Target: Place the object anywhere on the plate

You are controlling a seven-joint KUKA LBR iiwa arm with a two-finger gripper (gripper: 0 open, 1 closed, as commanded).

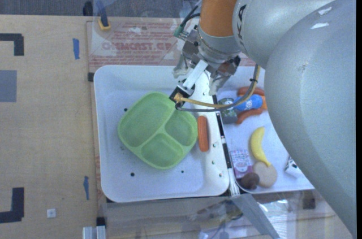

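Camera view looking down on the table [45, 119]: the left white bin [113, 176] has a green divided plate [158, 129] sitting in it, three compartments, tilted a bit diagonal. Just right of the plate, lying on the bin floor and not on the plate, there's an orange hot-dog/carrot-looking thing [203, 134], long axis pointing up and down in the picture. It's close to the plate's right edge; can't say for sure whether it touches.

The gripper [180, 95] hangs over the plate's top right corner, angled down-left, tip right at the plate rim. Honestly can't tell how far it's open or whether it has anything; the tip is too small and dark to read.

The right bin [283, 153] is mostly under the big grey arm [305, 62]. What shows: a banana [258, 144], a blue and orange toy [249, 103] near the top, a small pink packet [241, 162], and two roundish items at the bottom, one dark brown [249, 179] and one tan [266, 174], touching each other.
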